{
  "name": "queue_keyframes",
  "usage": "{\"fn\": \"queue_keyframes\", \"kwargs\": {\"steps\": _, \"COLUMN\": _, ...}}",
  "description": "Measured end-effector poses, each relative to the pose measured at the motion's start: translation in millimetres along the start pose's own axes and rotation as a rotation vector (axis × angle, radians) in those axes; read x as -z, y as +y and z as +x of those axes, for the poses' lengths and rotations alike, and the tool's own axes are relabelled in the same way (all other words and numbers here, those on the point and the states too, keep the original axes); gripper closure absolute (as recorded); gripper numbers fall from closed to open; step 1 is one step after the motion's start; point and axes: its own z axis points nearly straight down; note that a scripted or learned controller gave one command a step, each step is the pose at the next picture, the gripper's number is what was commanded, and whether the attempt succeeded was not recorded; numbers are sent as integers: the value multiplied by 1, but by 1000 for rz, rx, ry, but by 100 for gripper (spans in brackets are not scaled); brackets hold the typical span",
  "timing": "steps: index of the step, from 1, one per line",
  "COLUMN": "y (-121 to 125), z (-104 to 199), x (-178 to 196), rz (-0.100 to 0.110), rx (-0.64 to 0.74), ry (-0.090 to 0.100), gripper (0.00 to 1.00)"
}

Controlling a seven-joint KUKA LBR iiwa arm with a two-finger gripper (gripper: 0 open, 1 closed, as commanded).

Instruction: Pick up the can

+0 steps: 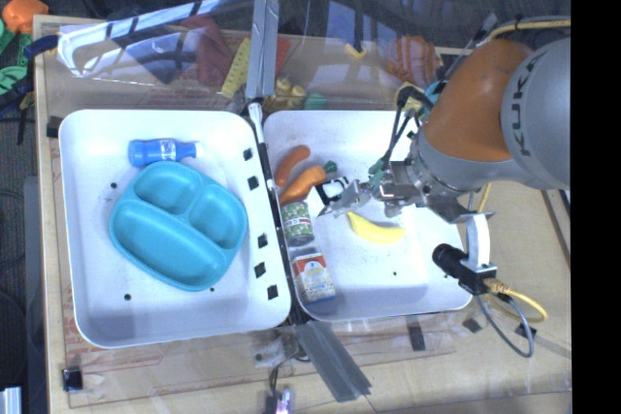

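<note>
- Left bin (87, 238): a blue divided tray (179, 224), a blue bottle (162, 150) behind it.
- Right bin (427, 291): the can (297, 221) stands by the divider, between a carrot (303, 179) and a small carton (313, 275).
- The gripper (335, 194) hovers just right of the can, jaws slightly parted, holding nothing; a banana (375, 229) lies beneath the wrist.

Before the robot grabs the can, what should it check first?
1. Can in view in the right bin: ok.
2. Gripper near the can, just up and right of it: ok.
3. Fingers around the can: not ok, it lies apart from them.
4. Carrot and small carton crowd the can: not ok.
5. Banana away from the can: ok.
</note>
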Motion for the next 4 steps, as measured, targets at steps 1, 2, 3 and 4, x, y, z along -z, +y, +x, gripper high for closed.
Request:
{"fn": "queue_keyframes", "kwargs": {"steps": 1, "y": 34, "z": -36, "x": -87, "rz": 1, "rx": -10, "ry": 0, "gripper": 0}}
{"fn": "queue_keyframes", "kwargs": {"steps": 2, "y": 63, "z": -22, "x": -90, "rz": -4, "rx": 254, "ry": -2, "gripper": 0}}
{"fn": "queue_keyframes", "kwargs": {"steps": 3, "y": 110, "z": -59, "x": -123, "rz": -2, "rx": 331, "ry": -2, "gripper": 0}}
{"fn": "queue_keyframes", "kwargs": {"steps": 4, "y": 140, "z": -68, "x": -123, "rz": 39, "rx": 200, "ry": 14, "gripper": 0}}
